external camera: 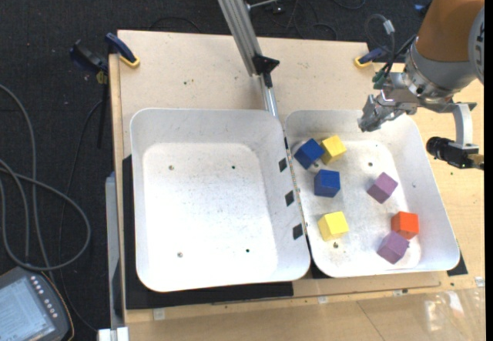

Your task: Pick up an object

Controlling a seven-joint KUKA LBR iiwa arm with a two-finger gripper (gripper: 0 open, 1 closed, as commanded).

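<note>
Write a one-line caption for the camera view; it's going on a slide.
Arm's gripper hovers at right bin's far edge, above seven coloured blocks.

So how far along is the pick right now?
Nothing looks picked yet. The gripper hangs over the right bin's far edge, with no cube between its fingers. All seven cubes lie in that bin, the yellow cube closest. Descending, grasping and lifting remain.

Two shallow white plastic bins. The right one contains two blue cubes, two yellow cubes, two purple cubes and one orange cube.
</note>
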